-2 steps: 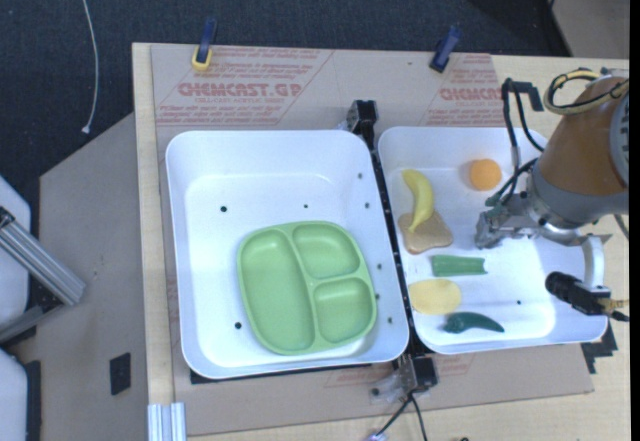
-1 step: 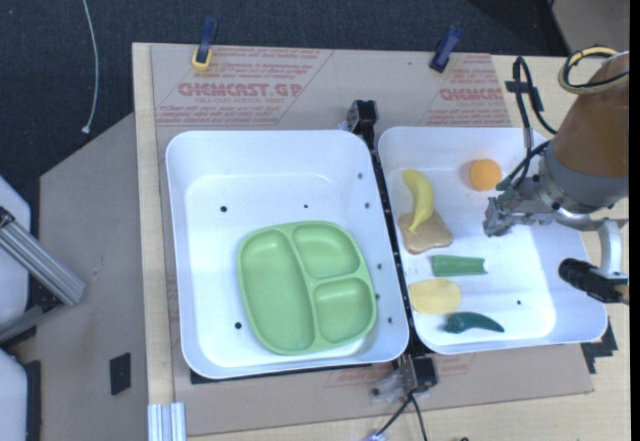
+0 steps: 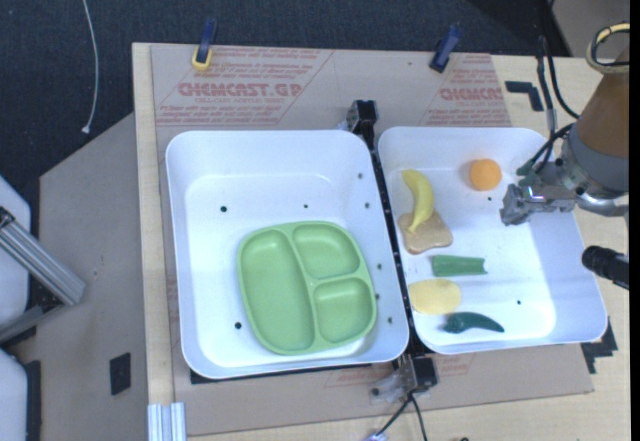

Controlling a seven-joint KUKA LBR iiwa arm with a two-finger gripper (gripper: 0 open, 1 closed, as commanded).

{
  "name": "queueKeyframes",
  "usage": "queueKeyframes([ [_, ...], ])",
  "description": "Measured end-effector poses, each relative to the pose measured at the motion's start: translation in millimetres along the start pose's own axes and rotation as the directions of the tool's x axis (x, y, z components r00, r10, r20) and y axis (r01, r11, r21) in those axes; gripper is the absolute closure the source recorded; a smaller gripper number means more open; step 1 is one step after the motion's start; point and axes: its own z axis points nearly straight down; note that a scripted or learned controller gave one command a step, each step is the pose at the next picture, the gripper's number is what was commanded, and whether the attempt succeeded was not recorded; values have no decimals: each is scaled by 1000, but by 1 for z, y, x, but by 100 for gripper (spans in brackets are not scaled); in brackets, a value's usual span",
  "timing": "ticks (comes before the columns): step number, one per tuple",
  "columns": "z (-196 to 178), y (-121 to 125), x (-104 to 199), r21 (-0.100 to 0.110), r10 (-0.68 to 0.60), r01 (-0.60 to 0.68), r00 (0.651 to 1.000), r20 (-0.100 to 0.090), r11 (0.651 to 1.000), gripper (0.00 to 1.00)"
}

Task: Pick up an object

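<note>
The right bin (image 3: 560, 279) holds several small items. A yellow banana (image 3: 420, 195) lies at its left side, with a tan bread-like piece (image 3: 427, 233) just below it. An orange ball (image 3: 485, 174) sits near the back. Further forward lie a flat green piece (image 3: 458, 266), a pale yellow lump (image 3: 437, 296) and a dark teal piece (image 3: 472, 323). My gripper (image 3: 521, 202) hangs over the right half of this bin, just right of and below the orange ball. It is apart from every item.
The left bin (image 3: 200, 179) holds a green divided plate (image 3: 305, 284). A black clamp (image 3: 362, 115) sits between the bins at the back. Blue and yellow clips (image 3: 204, 45) hold the cardboard base. The arm's grey body (image 3: 605, 154) rises at the right edge.
</note>
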Motion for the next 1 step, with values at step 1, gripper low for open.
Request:
queueKeyframes([
  [1, -43, 2, 0, 0, -1, 1, 1000, 0, 1000, 100],
])
